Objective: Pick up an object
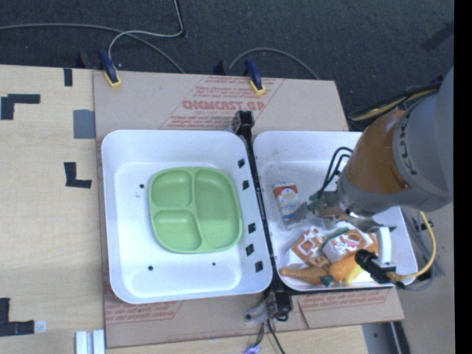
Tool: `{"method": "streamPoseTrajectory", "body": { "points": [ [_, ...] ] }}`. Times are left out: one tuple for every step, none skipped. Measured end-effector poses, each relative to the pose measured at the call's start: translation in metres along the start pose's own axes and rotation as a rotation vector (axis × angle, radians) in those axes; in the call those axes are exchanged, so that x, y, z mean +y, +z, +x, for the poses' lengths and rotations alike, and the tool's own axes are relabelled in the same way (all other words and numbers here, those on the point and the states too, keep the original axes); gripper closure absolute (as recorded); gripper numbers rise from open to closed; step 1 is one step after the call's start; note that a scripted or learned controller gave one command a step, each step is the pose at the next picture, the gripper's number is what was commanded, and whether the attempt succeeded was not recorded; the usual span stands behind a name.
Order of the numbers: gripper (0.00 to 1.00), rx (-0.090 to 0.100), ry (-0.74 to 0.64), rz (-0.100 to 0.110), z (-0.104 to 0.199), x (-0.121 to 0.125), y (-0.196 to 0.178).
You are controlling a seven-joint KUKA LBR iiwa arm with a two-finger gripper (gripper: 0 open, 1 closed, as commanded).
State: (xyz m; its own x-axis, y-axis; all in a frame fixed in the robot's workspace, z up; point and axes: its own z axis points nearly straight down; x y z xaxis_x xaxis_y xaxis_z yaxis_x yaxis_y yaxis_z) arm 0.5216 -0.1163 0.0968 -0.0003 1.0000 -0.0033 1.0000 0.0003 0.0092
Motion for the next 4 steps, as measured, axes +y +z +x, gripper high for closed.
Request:
{"method": "streamPoseTrajectory", "body": {
  "points": [
    [0.0,-0.001,0.0,-0.001,0.015,-0.035,0.01],
    [1.0,-0.005,0.003,-0.01,0.013,-0.032,-0.002],
    [1.0,0.004,-0.002,0.01,0.097,-0.002,-0.088],
    [1.0,0.003,-0.002,0.011,0.147,0.048,-0.087]
  ]
}}
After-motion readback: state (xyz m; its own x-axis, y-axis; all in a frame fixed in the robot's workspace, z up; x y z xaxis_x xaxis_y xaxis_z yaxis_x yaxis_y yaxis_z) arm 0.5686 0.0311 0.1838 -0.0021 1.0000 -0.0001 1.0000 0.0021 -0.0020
